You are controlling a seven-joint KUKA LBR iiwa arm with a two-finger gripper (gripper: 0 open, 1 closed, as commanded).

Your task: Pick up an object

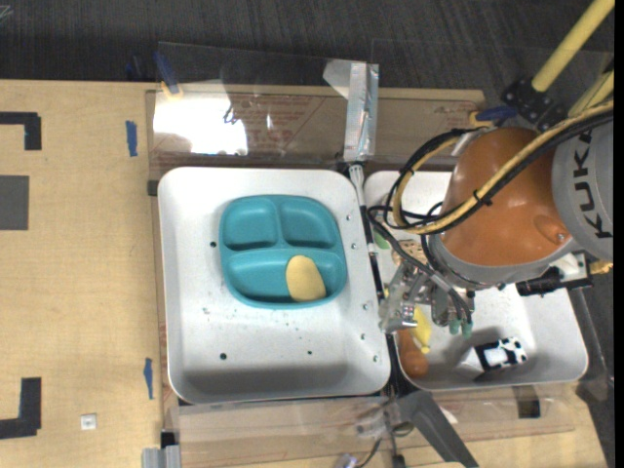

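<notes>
Now your gripper hangs low inside the right bin.
Jaw state: cannot tell. The yellow-orange object just beneath looks small, smooth, probably slippery; grip its middle.

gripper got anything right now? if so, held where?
Cannot be told. The gripper is low in the right white bin, over a yellow object and a brown object; no grasp is visible.

A divided tray holding a potato lies in the left bin; small items lie in the right bin.
</notes>
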